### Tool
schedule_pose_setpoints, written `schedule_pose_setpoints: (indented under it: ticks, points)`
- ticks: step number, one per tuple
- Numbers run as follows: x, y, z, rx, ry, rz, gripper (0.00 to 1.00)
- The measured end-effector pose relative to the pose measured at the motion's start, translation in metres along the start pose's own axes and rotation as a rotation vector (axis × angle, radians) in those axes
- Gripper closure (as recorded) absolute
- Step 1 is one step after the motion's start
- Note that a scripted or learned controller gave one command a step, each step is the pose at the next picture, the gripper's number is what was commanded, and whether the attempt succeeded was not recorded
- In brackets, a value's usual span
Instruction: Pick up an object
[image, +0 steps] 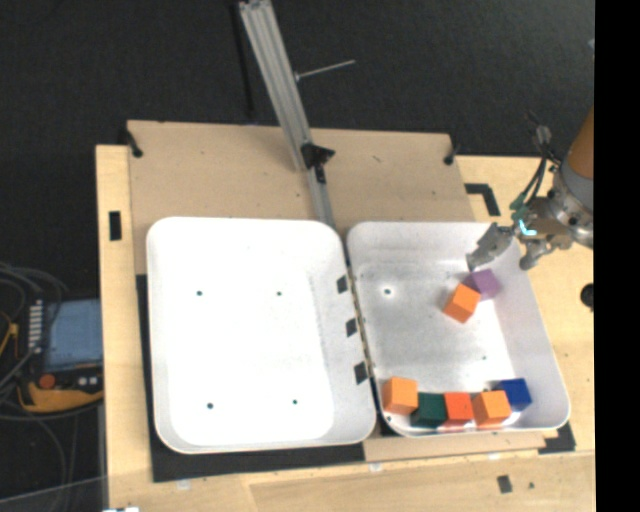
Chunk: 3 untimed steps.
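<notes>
The gripper (508, 246) hangs over the far right corner of the right bin (420, 250), its two fingers spread well apart: one finger (490, 244) slants down toward the bin floor, the other sits nearer the bin's right wall, and nothing lies between them. Just below the lower finger's tip, a purple block (486, 283) rests on the bin floor, and touching it on the side toward the bin's middle is an orange block (461, 302), tilted on a corner. Both lie in the far right part of the bin, apart from the rest. Along the near wall of the same bin runs a row of blocks: an orange one (401, 393) at the left end, then a dark green block (431, 408), another orange (458, 406), a third orange (491, 406) and a blue block (514, 392) at the right end, close together. The left bin (245, 330) stands beside it, their inner walls touching. The arm (572, 190) comes in from the right edge, above the bench (290, 175).
</notes>
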<state>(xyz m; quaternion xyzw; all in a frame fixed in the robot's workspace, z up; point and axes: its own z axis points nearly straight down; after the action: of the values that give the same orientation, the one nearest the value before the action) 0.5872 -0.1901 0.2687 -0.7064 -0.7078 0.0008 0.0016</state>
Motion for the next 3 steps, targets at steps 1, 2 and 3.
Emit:
schedule_pose_setpoints:
  ticks: [1,2,3]
  points:
    - [0.0,0.001,-0.003,-0.004,-0.002,-0.001,0.0]
    - [0.004,-0.006,0.057,0.002,-0.002,0.003,0.0]
    - [0.011,-0.006,0.116,0.002,-0.002,0.007,0.0]
